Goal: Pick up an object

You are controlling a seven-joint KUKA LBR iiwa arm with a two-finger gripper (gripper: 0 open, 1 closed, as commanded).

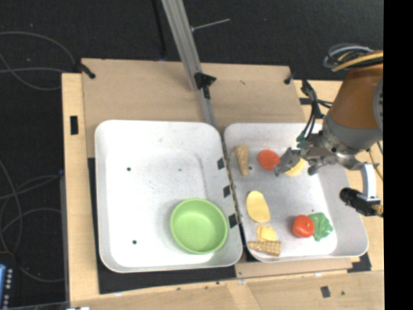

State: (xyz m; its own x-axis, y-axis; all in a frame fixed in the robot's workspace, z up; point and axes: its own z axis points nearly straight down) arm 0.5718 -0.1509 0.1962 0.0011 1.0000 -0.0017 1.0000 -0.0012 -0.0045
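Overhead, a slanted view looks down on a wooden bench (148,89) bearing two shallow white bins side by side. In the left bin (142,154) sits a lime green bowl (199,225), near its front right corner. The right bin (335,192) holds small toy foods: a tan cone-like piece (242,159) by the left wall, an orange-red ball (268,159) just beside it, a yellow oval slice (258,206) below, a small yellow chunk (266,232) touching a waffle-patterned piece (266,247) at the front edge, and a red tomato-like piece (302,226) touching a green leafy piece (321,225).

Reaching in from the right, the grey arm with its orange band (358,99) hangs over the right bin's upper part. Its gripper (295,163) is low over a pale yellow piece (296,167) (perhaps a banana or lemon slice), just right of the orange-red ball. Whether the gripper is apart or clamped on that piece cannot be told at this size.

Judging by this, the pick is in its grasping stage: the gripper is at a candidate object, but nothing shows it lifted; securing and raising it remain.
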